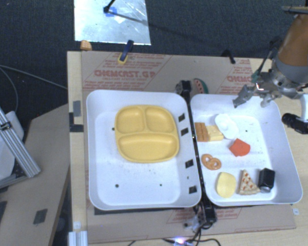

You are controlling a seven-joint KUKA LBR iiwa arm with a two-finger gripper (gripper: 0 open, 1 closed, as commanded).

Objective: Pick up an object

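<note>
**Gripper spread over right bin, nothing held**

The gripper (pixel 255 95) hangs above the right bin's (pixel 287 152) far edge, fingers spread wide, holding nothing. The white oval piece (pixel 226 125) lies nearest, just inside that edge. The red piece (pixel 239 147) sits mid-bin; the black block (pixel 266 179) is near the bin's front right corner.

Bench (pixel 51 137): brown board (pixel 159 70) flat on it, two white bins (pixel 100 188) side by side atop.

Grey arm (pixel 297 68), orange band above the wrist, two-fingered metal pincer (pixel 254 97)
</note>
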